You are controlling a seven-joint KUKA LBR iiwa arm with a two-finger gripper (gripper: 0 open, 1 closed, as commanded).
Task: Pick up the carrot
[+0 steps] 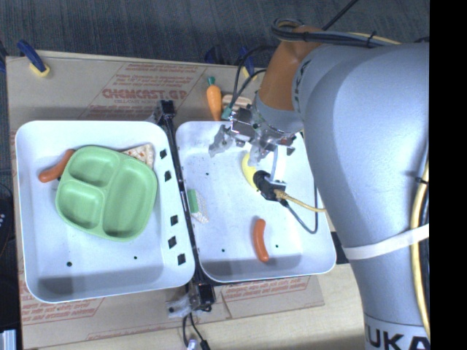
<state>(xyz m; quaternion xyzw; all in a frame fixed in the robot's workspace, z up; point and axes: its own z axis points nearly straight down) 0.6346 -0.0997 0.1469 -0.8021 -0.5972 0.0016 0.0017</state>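
Camera view is showing the end effector [237,143] hovering empty, fingers spread, inside the right bin [306,257], while the carrot [213,100] is lying outside on the worktop [109,86], just beyond the bin's far rim.

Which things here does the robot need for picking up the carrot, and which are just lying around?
Needed for the job:
carrot, outside the bins by the right bin's far rim
gripper

Just lying about:
green tray
two sausages
yellow thing under the gripper
cracker
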